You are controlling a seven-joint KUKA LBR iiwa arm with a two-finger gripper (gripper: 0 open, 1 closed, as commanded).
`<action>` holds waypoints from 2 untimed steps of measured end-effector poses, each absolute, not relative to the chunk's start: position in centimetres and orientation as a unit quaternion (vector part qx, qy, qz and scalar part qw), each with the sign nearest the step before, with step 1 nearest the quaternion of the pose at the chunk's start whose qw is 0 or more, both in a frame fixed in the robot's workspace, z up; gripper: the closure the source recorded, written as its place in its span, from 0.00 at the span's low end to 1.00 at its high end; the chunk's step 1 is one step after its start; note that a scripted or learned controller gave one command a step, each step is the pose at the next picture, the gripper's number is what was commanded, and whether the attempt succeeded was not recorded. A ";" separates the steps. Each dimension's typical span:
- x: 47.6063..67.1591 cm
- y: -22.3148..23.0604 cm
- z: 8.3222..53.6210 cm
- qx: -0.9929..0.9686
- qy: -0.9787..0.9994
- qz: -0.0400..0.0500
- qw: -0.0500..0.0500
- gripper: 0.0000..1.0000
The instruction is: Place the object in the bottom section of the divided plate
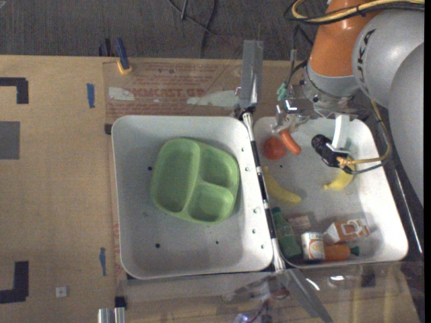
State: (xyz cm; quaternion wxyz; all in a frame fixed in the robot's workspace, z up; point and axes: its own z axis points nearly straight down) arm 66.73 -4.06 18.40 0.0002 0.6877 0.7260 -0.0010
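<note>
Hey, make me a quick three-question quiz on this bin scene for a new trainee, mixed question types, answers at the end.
1. True or false: the green divided plate lies in the left bin.
2. Multiple choice: which bin is the gripper over? A) left bin B) right bin C) neither, it hangs over the bare bench
3. Fill in: the yellow banana lies just below the red ______.

Key
1. True. The plate sits in the left bin, all three sections bare.
2. B. It hangs at the right bin's upper left corner, close to the orange carrot.
3. Tomato, or a round red toy much like one.
</note>
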 end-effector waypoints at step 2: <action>65.5 2.3 18.3 0.685 0.728 0.001 0.000 1.00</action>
